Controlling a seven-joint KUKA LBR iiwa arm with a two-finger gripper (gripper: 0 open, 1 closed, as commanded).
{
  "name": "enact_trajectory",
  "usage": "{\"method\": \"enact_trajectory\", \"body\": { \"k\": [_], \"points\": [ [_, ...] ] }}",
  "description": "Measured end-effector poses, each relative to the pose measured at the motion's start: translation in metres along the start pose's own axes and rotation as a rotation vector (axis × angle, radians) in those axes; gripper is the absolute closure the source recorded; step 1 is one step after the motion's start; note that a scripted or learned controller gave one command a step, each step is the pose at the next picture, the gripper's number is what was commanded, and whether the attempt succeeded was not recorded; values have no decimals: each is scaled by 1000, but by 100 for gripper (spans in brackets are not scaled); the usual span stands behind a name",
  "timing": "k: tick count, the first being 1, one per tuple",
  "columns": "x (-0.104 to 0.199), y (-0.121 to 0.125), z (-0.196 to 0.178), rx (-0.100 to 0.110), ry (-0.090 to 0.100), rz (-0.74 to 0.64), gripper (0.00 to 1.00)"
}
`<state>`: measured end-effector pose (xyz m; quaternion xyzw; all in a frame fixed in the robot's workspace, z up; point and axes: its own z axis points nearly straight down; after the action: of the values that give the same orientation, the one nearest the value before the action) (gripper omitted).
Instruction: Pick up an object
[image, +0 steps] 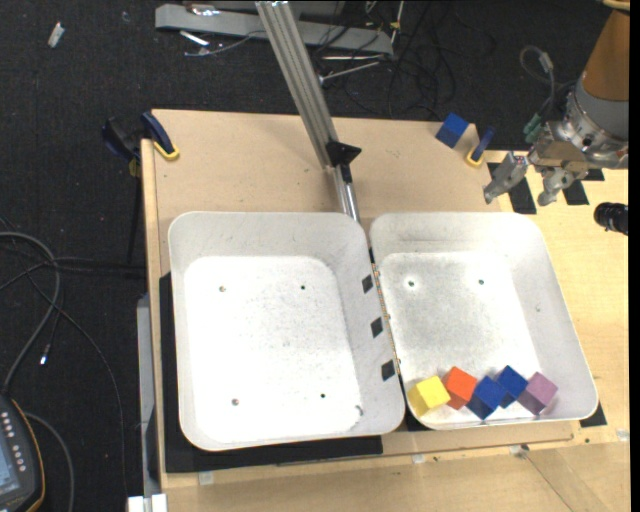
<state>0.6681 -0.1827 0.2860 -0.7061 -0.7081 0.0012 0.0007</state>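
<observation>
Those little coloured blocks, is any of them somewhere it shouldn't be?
One blue block sits on the bare wooden bench, beyond the right bin. The yellow, orange, two blue and purple blocks huddle in that bin's near corner. The gripper hovers open above the bench.

matt speckled white bins (200, 240), wooden bench (250, 160)

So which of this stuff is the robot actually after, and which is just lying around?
For the job:
- yellow block
- orange block
- two blue blocks
- purple block
- right bin holding them
- end effector, open

Just lying about:
- left bin
- blue block on the bench
- clamps
- floor cables
</observation>
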Motion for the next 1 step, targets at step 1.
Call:
{"method": "enact_trajectory", "body": {
  "k": [1],
  "points": [
    [32,-34,83,7,4,0,0]
  ]
}}
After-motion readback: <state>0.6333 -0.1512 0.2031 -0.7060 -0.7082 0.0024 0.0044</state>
